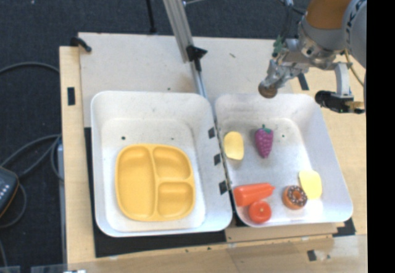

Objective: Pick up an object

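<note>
gripper point(269, 88) hangs over the back rim of the right bin point(330, 142); whether it's spread or pinched i cannot tell from this angle. nothing visibly held. below it sit purple grapes point(264, 141), a pale yellow piece point(233, 145), carrot point(252, 192), tomato point(260, 211), donut point(295, 197). left bin point(105, 117) holds a yellow tray point(154, 180).

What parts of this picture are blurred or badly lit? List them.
Camera view: even, soft light with faint shadows; the gripper looks slightly smeared; the white bins read bright without hard glare; the yellow tray and purple grapes look soft but recognisable.
</note>
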You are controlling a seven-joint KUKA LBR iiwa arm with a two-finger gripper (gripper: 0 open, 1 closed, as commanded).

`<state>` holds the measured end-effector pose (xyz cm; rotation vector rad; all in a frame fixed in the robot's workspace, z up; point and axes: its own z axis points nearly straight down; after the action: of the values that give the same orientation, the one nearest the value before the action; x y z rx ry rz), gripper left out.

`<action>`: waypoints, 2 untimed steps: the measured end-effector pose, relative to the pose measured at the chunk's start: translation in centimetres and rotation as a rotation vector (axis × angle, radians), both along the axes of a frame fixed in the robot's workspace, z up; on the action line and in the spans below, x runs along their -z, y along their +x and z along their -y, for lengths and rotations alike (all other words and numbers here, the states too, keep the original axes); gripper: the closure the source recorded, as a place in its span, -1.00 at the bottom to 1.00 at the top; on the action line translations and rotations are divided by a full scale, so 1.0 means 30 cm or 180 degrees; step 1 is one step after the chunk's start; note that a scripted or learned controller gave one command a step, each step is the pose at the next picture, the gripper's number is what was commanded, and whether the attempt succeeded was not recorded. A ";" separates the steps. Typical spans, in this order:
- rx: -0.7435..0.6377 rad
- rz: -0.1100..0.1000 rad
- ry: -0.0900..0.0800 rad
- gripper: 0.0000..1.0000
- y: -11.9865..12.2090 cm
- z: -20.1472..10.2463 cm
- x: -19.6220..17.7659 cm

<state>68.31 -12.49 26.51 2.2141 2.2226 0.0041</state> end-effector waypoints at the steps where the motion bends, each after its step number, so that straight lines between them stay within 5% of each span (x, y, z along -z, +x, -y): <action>1: -0.0010 -0.0012 0.0006 1.00 -0.013 -0.187 -0.017; 2: -0.0006 -0.0017 0.0006 1.00 -0.036 -0.327 -0.013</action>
<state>67.24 -2.69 26.92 2.2157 2.2283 0.0002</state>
